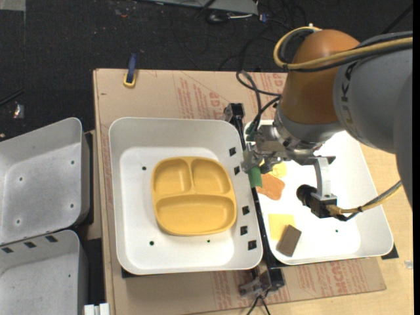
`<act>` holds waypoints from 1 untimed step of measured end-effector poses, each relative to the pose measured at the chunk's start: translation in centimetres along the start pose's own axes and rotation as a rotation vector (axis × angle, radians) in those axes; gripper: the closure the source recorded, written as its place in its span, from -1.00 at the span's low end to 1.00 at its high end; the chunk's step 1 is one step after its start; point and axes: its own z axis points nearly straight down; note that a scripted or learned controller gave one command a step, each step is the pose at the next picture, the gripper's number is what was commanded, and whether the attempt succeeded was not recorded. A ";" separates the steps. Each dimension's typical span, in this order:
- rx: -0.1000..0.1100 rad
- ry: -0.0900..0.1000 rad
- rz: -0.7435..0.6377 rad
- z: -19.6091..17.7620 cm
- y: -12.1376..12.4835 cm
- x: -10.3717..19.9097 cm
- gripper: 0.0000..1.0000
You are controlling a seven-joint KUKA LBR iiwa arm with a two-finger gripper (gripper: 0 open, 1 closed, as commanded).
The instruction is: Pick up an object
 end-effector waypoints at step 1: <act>-0.003 0.000 -0.001 0.0 -0.6 6.1 1.00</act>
